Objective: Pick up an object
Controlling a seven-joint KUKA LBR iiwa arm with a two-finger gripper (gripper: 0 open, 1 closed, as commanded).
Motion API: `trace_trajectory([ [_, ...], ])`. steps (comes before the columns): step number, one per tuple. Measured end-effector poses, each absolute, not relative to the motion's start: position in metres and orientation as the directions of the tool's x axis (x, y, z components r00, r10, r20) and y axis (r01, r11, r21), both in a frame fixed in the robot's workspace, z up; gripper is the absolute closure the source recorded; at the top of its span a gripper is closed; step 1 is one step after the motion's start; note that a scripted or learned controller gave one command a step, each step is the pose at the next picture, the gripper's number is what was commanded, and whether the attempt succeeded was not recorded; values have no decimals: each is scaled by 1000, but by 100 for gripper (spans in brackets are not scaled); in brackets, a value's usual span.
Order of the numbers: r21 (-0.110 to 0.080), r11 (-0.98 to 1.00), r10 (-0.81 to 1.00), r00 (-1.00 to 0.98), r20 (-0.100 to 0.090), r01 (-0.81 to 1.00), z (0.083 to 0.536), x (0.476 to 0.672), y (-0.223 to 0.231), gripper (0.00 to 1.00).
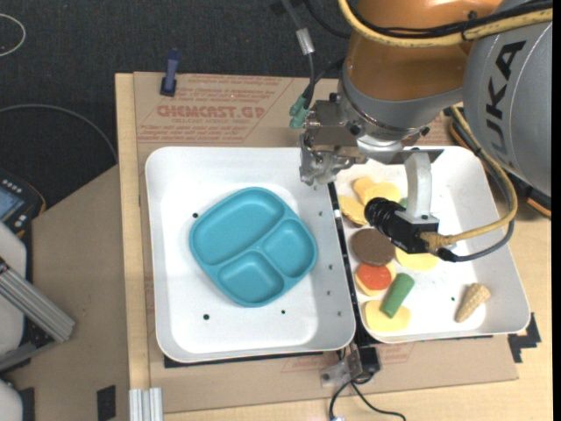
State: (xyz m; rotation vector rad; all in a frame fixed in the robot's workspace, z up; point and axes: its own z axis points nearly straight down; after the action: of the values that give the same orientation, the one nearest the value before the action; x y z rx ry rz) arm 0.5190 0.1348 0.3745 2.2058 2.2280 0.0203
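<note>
1. Grey arm point(491, 68) with orange band is reaching in from the right, hanging over the far end of the seam between the two white bins.
2. Gripper point(317, 169) is sitting low at the far inner corner of the left bin point(166, 235), just by the divider; can't tell whether it is open or closed from this angle, and nothing is showing between its tips.
3. Blue divided plate point(254, 246) is lying flat in the middle of the left bin, three compartments, sitting at a tilt to the bin's edges, well apart from the gripper.
4. Right bin point(500, 235) is holding the toy food, all crowded along its inner edge.
5. Yellow pieces point(372, 193) are lying at the far inner part of the right bin, just beside the wrist hardware.
6. Brown round disc point(372, 246) is lying near the middle of the inner edge, with a red-orange round piece point(374, 276) touching it on the near side.
7. Green cylinder point(397, 294) is resting tilted on a yellow flat piece point(386, 316) at the near inner corner.
8. Tan corn-shaped piece point(472, 301) is lying alone near the near outer corner.
9. Black fitting with yellow cable point(473, 229) is hanging over the middle of the right bin.
10. Both bins are sitting on a brown board point(219, 103) on the counter.
</note>
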Motion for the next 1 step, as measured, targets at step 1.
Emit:
trace_trajectory([
  [1,-12,-5,1000,5,-3,1000,215,527,95,100],
])
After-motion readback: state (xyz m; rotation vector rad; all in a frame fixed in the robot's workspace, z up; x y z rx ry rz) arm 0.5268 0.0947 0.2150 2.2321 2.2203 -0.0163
